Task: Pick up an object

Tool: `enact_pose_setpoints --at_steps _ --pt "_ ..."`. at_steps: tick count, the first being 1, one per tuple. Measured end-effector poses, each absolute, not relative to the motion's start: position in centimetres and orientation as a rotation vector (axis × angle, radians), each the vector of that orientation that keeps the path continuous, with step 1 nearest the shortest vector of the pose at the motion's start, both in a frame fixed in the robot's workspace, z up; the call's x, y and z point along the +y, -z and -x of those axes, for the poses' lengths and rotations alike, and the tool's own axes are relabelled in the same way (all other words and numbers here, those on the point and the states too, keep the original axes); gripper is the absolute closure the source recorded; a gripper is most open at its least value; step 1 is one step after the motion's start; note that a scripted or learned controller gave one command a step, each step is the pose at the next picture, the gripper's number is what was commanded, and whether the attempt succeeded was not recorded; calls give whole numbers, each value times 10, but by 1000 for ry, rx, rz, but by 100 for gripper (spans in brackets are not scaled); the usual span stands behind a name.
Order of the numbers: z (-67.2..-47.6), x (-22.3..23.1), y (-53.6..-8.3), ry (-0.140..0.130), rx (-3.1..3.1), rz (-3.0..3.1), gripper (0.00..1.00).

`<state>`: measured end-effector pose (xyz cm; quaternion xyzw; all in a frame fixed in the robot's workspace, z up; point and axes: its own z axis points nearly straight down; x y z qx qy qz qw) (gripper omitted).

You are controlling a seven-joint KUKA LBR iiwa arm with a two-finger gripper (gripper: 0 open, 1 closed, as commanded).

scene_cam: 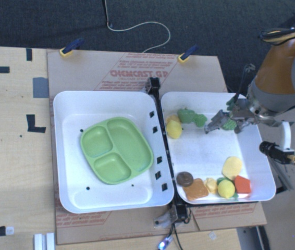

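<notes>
On the cardboard sheet [132,72] under the bins you can read red print, "CHEMCAST" something, the rest too small to make out. Your arm [278,77] comes in from the right, orange band up top, wrist tipped down over the right bin [199,150]. The gripper [216,124] hangs low near the bin's back, fingers spread apart with nothing between them, and a green toy [192,117] sits just beside its tips. A yellow lemon [174,129] lies near the divider. Along the front edge you've got a brown disc [184,178], an orange piece [196,190], a yellow-green ball [226,188], a red block [242,184] and a pale yellow lump [232,166]. The left bin [69,139] holds a green divided plate [116,150]. Blue clamps [72,47] pin the cardboard to the wooden bench [12,155], dark carpet [43,9] behind
</notes>
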<state>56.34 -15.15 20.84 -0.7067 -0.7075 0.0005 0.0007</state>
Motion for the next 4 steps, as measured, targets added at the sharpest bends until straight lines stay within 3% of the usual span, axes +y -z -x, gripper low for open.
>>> enact_pose_setpoints --at_steps 1,2,3,4 --pt "-488 -100 -79 -8 -2217 2214 0" --pt "-622 -97 -85 9 -2234 2220 0" --pt "-617 -99 -95 -2 -2224 2218 100" --pt "-590 6 -190 8 -2233 2211 100"
